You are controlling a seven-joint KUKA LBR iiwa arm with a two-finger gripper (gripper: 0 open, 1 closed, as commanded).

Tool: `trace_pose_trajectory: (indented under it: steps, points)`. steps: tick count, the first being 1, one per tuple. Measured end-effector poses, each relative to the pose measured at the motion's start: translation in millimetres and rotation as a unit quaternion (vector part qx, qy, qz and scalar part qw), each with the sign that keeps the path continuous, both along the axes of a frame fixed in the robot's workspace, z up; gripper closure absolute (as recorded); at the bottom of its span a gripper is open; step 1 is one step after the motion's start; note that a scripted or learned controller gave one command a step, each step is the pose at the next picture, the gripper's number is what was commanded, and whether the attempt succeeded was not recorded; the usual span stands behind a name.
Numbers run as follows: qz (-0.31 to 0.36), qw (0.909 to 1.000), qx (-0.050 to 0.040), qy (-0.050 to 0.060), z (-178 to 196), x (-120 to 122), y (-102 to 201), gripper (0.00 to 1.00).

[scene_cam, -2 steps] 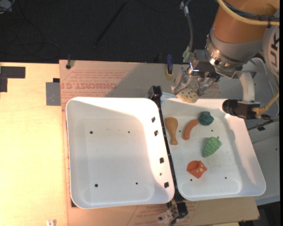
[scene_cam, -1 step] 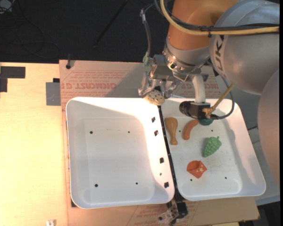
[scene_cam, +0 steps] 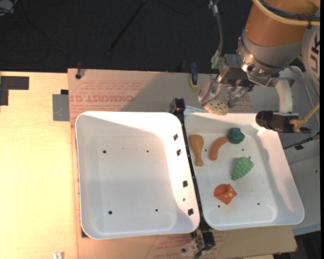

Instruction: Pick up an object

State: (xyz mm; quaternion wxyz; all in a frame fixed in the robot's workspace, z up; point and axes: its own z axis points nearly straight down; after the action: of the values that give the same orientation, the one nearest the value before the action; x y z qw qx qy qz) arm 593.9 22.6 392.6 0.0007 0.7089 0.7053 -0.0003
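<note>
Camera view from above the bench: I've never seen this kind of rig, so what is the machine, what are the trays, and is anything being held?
One fixed camera looks down at a slant. The grey arm with the orange band is a robot reaching in from the right. Its end effector hangs above the right bin's far edge with a pale, dotted object between its fingers. That bin holds a toy drumstick, an orange sausage shape, a dark green piece, a light green bumpy piece and a red piece. The left bin sits alongside.
</note>
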Motion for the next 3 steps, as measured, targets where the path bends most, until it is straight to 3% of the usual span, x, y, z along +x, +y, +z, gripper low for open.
trace_pose_trajectory:
  steps: [1,2,3]
  points:
    - [0.002,1.0,-0.0001,0.009,-159.6,7.1,-14.3,1.0]
    - [0.003,1.0,0.0006,-0.001,-92.7,40.2,4.3,1.0]
    - [0.004,1.0,0.0015,-0.006,28.9,51.2,33.3,1.0]
